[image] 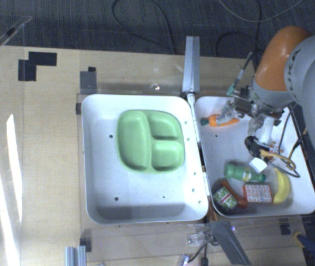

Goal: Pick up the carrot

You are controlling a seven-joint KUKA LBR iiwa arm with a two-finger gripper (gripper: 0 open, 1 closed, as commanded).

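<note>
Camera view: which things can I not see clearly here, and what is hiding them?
- Gripper: in the camera view the wrist and cables cover its fingers, so open or shut cannot be told.
- Carrot: the gripper's body hides its right end, so a grasp cannot be confirmed.
- Banana: partly hidden behind the small box.
- Box label: too small to read.
- Right bin: the arm covers its far right corner.

1. Orange carrot with a green tip, far edge of the white right bin.
2. Pale green tray in the white left bin.
3. Yellow banana, green bottle, red-patterned box along the near edge.
</note>
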